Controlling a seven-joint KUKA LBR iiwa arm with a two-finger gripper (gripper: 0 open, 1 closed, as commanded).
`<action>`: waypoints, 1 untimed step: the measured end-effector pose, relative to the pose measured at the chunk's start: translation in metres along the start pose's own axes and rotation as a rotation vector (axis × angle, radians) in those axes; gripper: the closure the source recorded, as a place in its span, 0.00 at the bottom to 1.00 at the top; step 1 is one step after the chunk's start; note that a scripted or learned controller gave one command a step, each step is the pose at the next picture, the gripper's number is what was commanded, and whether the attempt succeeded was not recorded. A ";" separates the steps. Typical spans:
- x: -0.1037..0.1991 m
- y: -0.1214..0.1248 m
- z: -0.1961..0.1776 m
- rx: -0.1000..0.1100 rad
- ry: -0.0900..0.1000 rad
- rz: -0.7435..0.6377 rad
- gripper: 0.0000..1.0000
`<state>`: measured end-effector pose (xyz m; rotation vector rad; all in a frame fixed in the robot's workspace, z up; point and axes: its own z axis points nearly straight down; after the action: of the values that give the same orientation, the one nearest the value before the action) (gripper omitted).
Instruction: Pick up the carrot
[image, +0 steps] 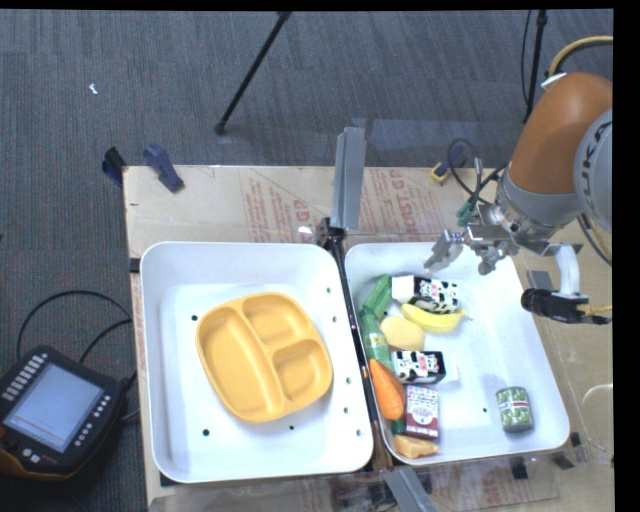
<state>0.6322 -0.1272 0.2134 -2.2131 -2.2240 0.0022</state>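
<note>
Hovering: the pincer (468, 246) hangs above the far part of the right bin (545, 360), its two fingers spread and nothing between them, so it is released.
Arm: grey with an orange band, reaching in from the right, the wrist tilted down toward the bin's clutter.
Carrot: the carrot (387, 389) lies at the right bin's left wall, near the front, pointing along that wall; well apart from the pincer.
Neighbours: a cow-print carton (421, 366) sits just beside the carrot's upper end and a red box (422, 412) just beside its lower end; a green vegetable (375, 300) lies farther back along the same wall.
Other items: a banana (433, 319) and a second cow-print carton (436, 293) lie below the pincer; a green can (514, 409) stands apart at front right.
Left bin: the left bin (165, 300) carries a yellow divided plate (264, 354).
Judgement: the pick has not begun; the wall and close neighbours leave little room, so closing across the carrot's width looks the likeliest approach.
</note>
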 end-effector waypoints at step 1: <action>0.018 -0.061 0.085 0.001 0.000 -0.225 0.00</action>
<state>0.5713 -0.1088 0.1283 -1.9486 -2.4576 0.0025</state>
